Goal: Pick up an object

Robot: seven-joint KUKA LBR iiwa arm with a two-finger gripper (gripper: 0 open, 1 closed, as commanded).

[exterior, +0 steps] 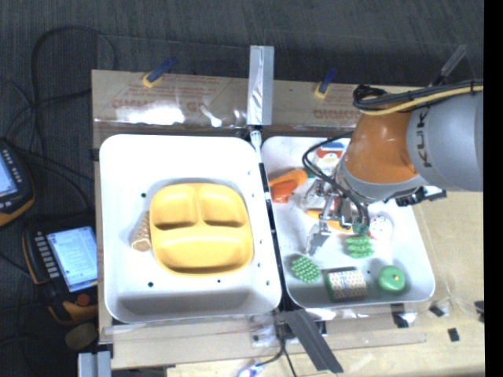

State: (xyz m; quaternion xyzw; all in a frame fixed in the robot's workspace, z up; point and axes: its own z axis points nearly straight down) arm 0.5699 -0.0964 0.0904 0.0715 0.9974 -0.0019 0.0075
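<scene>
Even bright light, soft focus, slight glare

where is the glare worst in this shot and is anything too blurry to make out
Camera view: strongest glare sits on the clear plastic sheet behind the left bin and on the silver tape strip; the yellow tray carries a soft sheen. The gripper is soft and crowded by small toys, so its fingers can't be read; the green apple stays clear.

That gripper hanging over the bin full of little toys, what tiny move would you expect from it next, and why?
Probably a short drop straight down. The gripper hangs over bare floor of the right bin, between the green bumpy ball and the green bumpy piece, with nothing between its fingers.
</scene>
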